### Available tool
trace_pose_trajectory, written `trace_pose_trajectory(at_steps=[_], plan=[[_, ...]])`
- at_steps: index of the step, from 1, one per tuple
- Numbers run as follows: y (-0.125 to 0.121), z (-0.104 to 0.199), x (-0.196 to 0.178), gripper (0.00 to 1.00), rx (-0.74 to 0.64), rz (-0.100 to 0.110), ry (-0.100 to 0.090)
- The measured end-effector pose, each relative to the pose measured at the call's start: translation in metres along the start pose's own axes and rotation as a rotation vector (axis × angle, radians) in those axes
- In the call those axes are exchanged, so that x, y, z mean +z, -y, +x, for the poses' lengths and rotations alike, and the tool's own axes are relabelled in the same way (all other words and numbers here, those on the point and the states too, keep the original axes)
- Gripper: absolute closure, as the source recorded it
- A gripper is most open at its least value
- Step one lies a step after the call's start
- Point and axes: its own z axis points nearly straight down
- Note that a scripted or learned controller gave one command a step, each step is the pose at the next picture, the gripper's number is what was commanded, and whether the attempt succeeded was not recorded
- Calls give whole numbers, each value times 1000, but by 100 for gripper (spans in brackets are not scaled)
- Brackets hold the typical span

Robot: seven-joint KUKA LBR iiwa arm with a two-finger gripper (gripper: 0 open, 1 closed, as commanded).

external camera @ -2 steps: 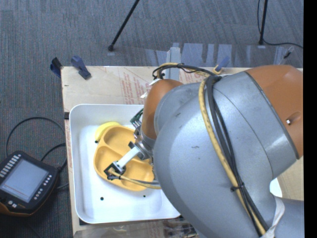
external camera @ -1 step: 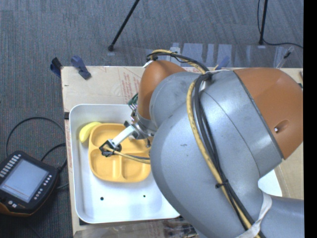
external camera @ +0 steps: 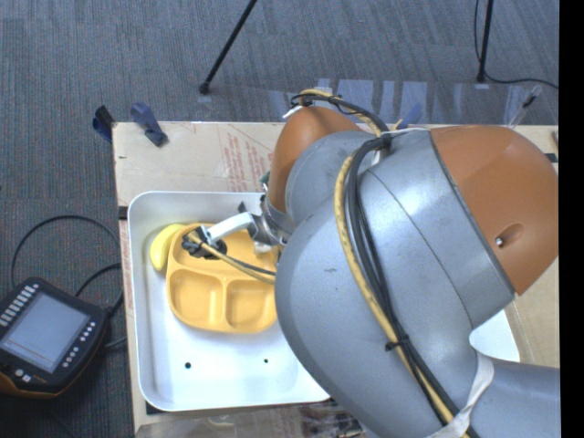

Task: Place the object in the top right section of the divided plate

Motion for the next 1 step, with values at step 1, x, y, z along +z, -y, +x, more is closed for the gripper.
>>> trace_pose_trajectory(at_steps=[1], plan=[[13, -62, -60, 0, 50, -8, -4]])
